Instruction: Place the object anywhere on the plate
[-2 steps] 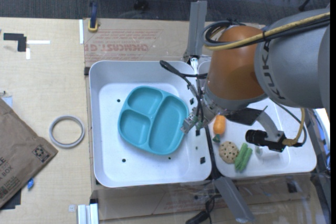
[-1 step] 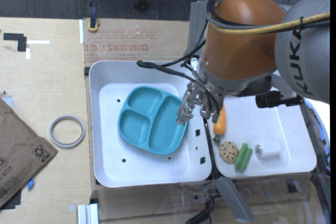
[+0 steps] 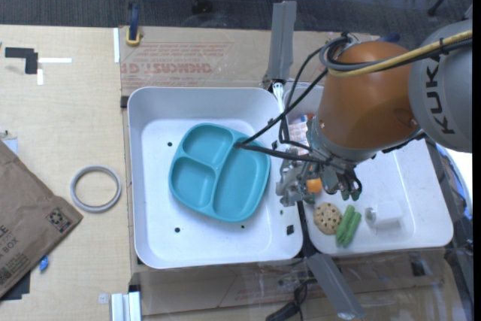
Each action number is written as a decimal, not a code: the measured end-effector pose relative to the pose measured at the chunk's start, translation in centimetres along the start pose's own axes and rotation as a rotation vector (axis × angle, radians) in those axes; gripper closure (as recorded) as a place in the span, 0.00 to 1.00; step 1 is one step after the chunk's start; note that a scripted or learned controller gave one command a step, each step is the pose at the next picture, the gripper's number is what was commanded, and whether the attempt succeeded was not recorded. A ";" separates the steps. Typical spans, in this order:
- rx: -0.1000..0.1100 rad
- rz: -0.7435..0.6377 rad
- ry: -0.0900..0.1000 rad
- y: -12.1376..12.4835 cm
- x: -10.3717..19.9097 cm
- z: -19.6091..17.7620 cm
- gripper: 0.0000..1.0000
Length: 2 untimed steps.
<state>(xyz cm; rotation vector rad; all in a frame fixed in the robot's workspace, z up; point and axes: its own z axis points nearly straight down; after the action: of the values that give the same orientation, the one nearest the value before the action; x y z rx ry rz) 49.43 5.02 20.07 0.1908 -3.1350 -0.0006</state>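
A teal plate (image 3: 219,173) in a white bin (image 3: 150,237), a speckled tan cookie (image 3: 327,217), a green pod (image 3: 347,225).

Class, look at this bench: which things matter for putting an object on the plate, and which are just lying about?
Part of the job:
teal plate in the left bin
gripper
cookie, green toy, white block in the right bin

Just lying about:
tape ring
cardboard box
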 end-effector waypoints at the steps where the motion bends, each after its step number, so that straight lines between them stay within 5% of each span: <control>1: -0.001 -0.493 0.000 4.9 0.0 3.6 1.00; 2: -0.001 -0.493 -0.001 4.9 0.0 3.6 0.00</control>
<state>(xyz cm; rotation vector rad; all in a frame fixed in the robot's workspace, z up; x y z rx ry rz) 48.80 9.90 16.50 0.9503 -2.9941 -0.0025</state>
